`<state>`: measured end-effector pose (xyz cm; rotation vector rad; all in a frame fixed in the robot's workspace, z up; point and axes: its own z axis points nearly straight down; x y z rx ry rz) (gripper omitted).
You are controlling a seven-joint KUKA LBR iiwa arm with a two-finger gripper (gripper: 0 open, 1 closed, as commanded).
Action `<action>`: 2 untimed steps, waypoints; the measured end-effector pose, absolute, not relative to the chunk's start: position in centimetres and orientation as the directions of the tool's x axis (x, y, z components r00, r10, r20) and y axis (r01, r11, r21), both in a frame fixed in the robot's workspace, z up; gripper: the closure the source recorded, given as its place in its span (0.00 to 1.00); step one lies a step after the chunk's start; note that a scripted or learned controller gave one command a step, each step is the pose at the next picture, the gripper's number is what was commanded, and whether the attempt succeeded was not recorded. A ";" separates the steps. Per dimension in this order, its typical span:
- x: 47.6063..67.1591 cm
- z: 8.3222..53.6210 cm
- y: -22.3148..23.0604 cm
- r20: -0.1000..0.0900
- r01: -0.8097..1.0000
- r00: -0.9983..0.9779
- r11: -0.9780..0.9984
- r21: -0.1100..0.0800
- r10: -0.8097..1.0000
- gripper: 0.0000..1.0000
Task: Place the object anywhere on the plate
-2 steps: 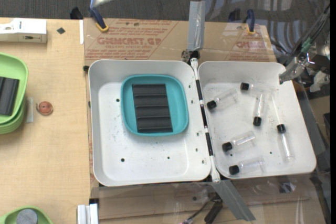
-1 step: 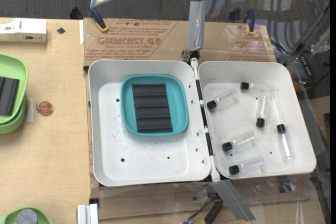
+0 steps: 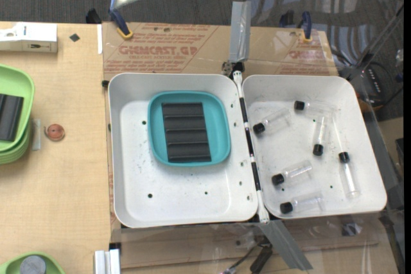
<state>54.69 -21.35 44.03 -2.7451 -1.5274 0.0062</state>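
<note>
Sitting in the left bin [image 3: 128, 196], toward its back edge, a teal plate [image 3: 157, 138] carries a black ribbed insert [image 3: 186, 131]. Right bin [image 3: 359, 106] holds six clear vials with black caps, all lying flat and apart: one near the divider [image 3: 271, 122], one at back centre [image 3: 308, 106], one mid-bin [image 3: 318, 136], one by the right edge [image 3: 347, 175], one lower centre [image 3: 291, 174], one at the front edge [image 3: 302, 205]. None on the plate. Gripper's jaw state: cannot tell.

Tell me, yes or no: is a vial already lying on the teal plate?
No. The teal plate carries just its dark ribbed insert; the vials lie in the right bin.
</note>
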 end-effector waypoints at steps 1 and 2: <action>53.4 43.9 -21.1 -0.005 0.771 0.637 -0.637 -0.005 0.771 0.00; 50.0 44.0 -21.7 -0.004 0.686 0.728 -0.728 -0.004 0.686 0.00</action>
